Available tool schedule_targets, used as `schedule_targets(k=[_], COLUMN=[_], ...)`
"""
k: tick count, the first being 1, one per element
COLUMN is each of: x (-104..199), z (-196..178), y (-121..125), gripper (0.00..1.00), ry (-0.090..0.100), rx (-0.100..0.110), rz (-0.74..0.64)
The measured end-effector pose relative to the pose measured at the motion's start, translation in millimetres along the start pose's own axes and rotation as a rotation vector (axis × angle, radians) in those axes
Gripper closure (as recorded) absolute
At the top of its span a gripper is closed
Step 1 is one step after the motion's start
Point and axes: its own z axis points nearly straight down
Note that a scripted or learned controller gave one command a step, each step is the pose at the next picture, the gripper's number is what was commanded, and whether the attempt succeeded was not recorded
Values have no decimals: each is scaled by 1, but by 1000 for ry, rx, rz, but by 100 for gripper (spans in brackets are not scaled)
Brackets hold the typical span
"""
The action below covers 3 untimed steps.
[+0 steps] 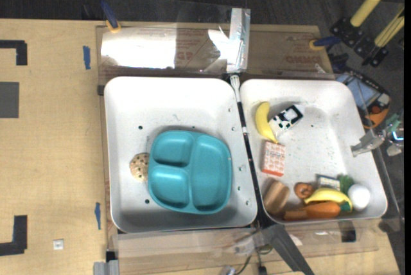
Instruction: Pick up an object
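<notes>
A: Where's your open room?

B: Right bin's middle; its things crowd the near edge and far-left corner. The gripper sits at its right rim, grasp unclear.

A: Counts?

B: Two bananas, one divided teal plate in the left bin.

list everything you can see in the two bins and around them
bins: 2, white, side by side on the bench
tray: 1, teal, three compartments, left bin
cookie: 1, tan and speckled, left bin, against the tray's left edge
bananas: 2, yellow, right bin, one near the top, one at the bottom
black-and-white toy: 1, right bin, beside the upper banana
box: 1, red and white, middle of right bin
bread: 1, brown, bottom of right bin
carrot: 1, orange, bottom edge of right bin
ball: 1, white, bottom right corner
end effector: 1, grey, right bin's right edge
</notes>
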Motion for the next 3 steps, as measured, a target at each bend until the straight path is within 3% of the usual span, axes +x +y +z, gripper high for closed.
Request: schedule_targets(k=[1, 2, 3], x=[37, 78, 125], z=[103, 94, 103], y=[65, 123, 150], gripper=[0, 0, 0], ry=[3, 0, 0], rx=[7, -3, -3], rz=[117, 130, 143])
